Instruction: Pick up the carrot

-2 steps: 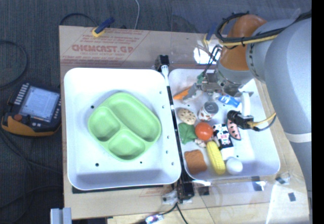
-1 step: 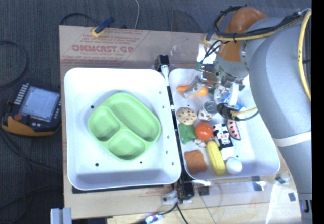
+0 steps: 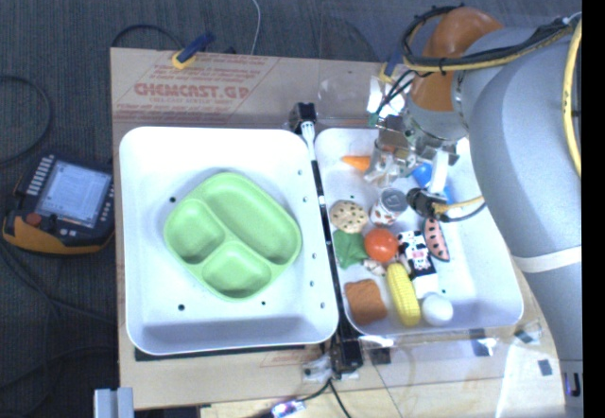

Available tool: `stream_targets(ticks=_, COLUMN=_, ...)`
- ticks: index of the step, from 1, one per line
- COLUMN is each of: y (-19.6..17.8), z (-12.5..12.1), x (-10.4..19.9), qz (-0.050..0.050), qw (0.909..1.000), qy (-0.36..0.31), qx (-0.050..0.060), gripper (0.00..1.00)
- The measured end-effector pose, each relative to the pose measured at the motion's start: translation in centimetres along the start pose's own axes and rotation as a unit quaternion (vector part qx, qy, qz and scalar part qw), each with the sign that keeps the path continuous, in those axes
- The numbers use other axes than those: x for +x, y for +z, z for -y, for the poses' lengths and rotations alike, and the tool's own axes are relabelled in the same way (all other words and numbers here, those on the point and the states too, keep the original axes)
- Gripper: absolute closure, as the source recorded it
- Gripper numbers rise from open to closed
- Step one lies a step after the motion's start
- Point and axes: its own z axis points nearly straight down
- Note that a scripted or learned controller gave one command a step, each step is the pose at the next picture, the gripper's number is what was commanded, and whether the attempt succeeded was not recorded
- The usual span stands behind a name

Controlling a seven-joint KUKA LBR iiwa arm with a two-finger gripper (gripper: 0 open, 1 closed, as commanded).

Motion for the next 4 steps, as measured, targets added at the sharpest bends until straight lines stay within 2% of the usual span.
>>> stream_targets(ticks=1, y=0.04, z=0.01, x=0.0, qz=0.0, qw=1.0, qy=0.0, qx=0.0, gripper=0.0)
stream_targets(ticks=2, y=0.79, z=0.81, x=0.49, qz=-0.01, qw=0.9846, qy=0.173, qx=-0.019, gripper=0.0)
stream_targets(ticks=3, y=0.81, z=0.65, x=0.61, qz=-0.017, qw=0.9554, qy=0.294, qx=-0.02, gripper=0.0)
stream_targets(ticks=4, y=0.82, z=0.18, x=0.58, qz=-0.022, qw=0.8611, qy=0.508, qx=-0.017, gripper=0.0)
